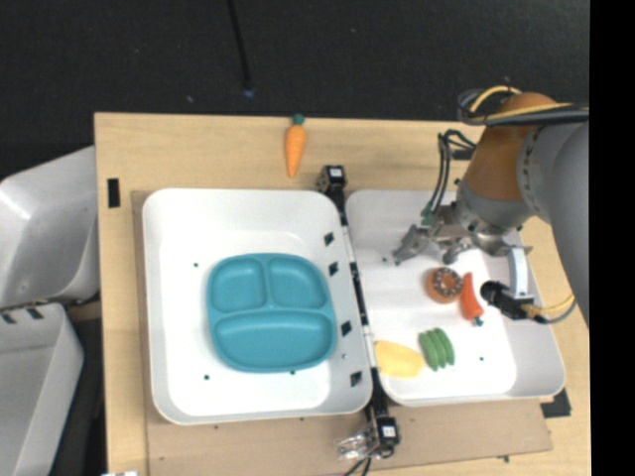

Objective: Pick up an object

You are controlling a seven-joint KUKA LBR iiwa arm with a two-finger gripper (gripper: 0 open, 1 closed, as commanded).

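Blue plastic is the first thing we meet on the left: a divided plate [270, 311] lying flat in the left bin [169, 385]. On the bare wood beyond that bin, at the far edge of the bench [119, 434], lies a toy carrot [295, 146], its green tip pointing away from us; it is well apart from the arm and we judge it a poor candidate. Moving right across the divider, the right bin [536, 365] holds four small things. Nearest the divider, at the near side, sits a yellow piece [398, 359], and touching or just beside it on the right a ribbed green piece [437, 348]. Farther back and further right are a round brown-and-orange piece [444, 284] and a small red pepper [471, 298], close together, the pepper's long axis running roughly near-to-far with a slight slant. The gripper [429, 245] hangs over the far part of this bin, with its two fingers spread apart and nothing between them. The relation that matters, as we judge it: the round piece lies just on the near-right side of the fingertips, closer than anything else, so a short shift toward us and rightward, then a descent, would bring the fingers about it. The pepper crowding its right side could get in the way.
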